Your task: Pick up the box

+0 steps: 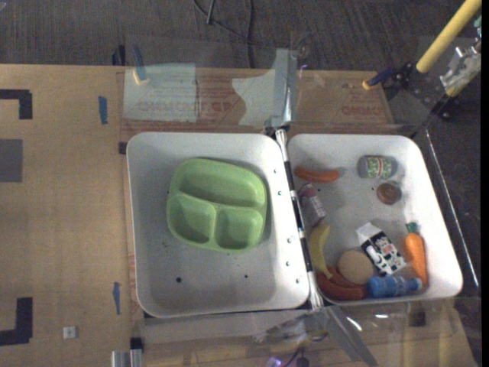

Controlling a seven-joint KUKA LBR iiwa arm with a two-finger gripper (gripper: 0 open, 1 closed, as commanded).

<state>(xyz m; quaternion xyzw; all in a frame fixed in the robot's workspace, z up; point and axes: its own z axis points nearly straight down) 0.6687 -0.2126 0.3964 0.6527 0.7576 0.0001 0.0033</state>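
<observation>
Box (381, 251) lying flat in right bin (435, 205) (between egg (354, 266) and carrot (416, 255))

You could read no text; the box (381, 250) bore black-and-white print too small to make out.

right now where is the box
In the camera view the box lies in the right bin, toward its near right corner, between the round bun and the carrot, just above the blue bottle.
</observation>
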